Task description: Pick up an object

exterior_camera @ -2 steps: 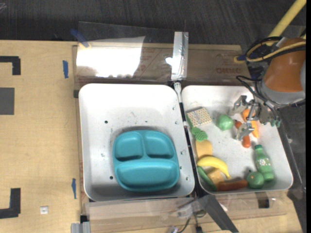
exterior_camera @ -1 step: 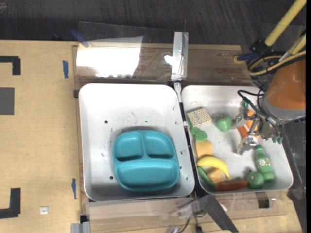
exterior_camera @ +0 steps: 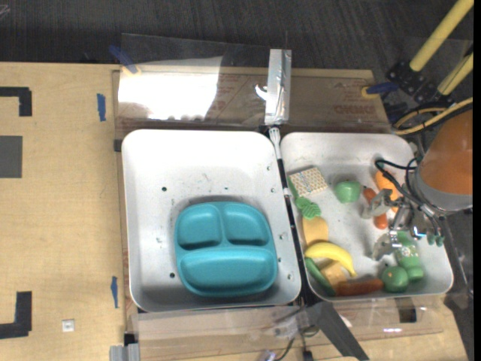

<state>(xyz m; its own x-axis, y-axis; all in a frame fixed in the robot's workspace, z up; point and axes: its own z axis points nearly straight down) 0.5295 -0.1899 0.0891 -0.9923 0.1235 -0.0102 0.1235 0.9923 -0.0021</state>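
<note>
A: Which object, where?
B: Green toy point(exterior_camera: 406, 256) near the right bin's point(exterior_camera: 353, 143) right edge, front half, just beside my gripper point(exterior_camera: 392, 235). Can't tell if it's between my fingers.
A: Fingers open or closed?
B: Can't tell, too cluttered.
A: Neighbours?
B: Orange pieces point(exterior_camera: 378, 200) just behind; banana point(exterior_camera: 331, 254) toward the bin's left-front; green ball point(exterior_camera: 347, 192) mid-bin. Teal divided tray point(exterior_camera: 224, 248) in the left bin point(exterior_camera: 150, 164).
</note>
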